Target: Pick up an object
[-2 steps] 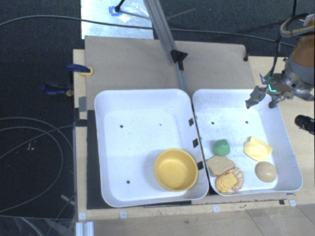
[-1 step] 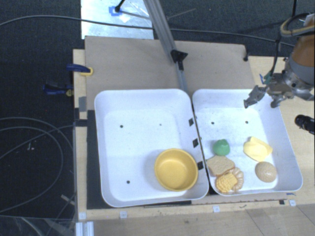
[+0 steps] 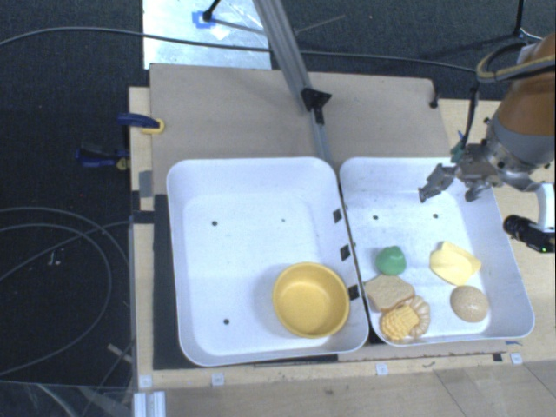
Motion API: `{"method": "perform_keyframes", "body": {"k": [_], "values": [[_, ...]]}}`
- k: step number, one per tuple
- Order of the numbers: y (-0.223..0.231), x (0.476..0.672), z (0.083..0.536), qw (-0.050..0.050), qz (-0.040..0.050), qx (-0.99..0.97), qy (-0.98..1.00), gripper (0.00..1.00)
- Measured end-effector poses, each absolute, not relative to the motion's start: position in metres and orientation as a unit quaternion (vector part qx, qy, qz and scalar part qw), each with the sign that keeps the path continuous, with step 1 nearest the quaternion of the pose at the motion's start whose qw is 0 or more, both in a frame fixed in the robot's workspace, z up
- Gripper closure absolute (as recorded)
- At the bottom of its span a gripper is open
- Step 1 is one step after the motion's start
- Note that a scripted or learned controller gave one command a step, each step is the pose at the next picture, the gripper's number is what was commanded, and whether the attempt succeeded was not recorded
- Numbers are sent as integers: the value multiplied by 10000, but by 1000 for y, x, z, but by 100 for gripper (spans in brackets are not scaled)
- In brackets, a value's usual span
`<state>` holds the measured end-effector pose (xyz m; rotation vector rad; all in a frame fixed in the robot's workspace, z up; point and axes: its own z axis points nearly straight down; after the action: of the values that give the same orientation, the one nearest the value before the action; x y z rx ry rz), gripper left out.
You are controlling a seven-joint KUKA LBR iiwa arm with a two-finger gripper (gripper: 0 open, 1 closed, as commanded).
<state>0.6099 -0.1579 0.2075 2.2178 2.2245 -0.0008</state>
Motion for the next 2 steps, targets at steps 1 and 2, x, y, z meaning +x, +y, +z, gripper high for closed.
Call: {"method": "perform_keyframes", "body": {"k": [1, 2], "values": [[-163, 602, 151, -12, -12, 7068, 7075, 0], [-165, 600, 88, -13, -11, 7071, 7072, 0]]}}
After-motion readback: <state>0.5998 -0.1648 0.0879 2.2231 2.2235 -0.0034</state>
